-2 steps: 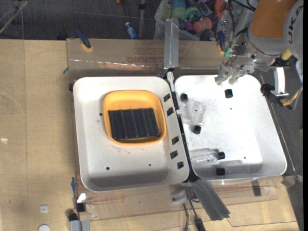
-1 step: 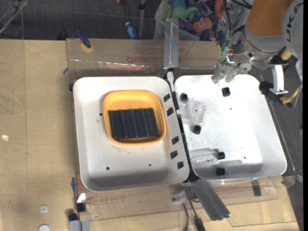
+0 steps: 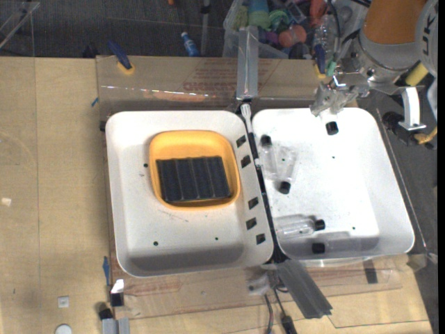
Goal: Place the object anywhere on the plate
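A yellow plate [image 3: 158, 147] lies in the left bin [image 3: 128, 221]. A dark grey ridged slab [image 3: 193, 178] rests flat on it and covers most of its middle. My gripper [image 3: 332, 103] hangs over the far edge of the right bin [image 3: 361, 186], well to the right of the plate, with the orange-banded wrist [image 3: 393, 9] above it. Nothing visible hangs from it. A small black piece [image 3: 332, 126] lies on the bin floor just below the gripper.
In the right bin, a clear bottle [image 3: 279, 162] with a black cap lies near the divider. Another clear bottle [image 3: 299, 225] lies by the near wall. A crate of coloured toys [image 3: 285, 9] stands behind the bins. Black clips [image 3: 249, 179] line the divider.
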Controlling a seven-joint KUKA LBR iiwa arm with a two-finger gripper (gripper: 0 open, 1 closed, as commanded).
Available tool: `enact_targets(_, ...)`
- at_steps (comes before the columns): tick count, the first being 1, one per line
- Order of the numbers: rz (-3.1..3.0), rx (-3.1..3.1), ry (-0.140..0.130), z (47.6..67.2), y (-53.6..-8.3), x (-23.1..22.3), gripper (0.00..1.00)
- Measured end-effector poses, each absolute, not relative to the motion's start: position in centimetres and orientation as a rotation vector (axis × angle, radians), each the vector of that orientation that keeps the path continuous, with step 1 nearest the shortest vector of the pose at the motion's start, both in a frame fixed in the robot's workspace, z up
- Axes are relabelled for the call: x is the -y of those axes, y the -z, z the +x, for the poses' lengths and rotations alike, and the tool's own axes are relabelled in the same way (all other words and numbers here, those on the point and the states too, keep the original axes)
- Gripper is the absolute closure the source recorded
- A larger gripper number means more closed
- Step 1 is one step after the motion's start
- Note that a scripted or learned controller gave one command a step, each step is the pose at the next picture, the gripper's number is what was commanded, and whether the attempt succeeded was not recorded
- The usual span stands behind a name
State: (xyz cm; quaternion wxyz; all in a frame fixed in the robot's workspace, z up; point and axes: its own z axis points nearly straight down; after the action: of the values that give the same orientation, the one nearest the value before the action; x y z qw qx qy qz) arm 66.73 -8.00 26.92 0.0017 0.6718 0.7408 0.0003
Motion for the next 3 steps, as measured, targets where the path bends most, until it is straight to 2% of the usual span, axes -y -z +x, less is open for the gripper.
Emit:
enact_targets(2, 1.980, -2.441, 0.002, 66.7, -25.1, 7.3, 1.00)
enact_targets(3, 1.893, -2.508, 0.000, 66.7, -24.8, 5.5, 1.00)
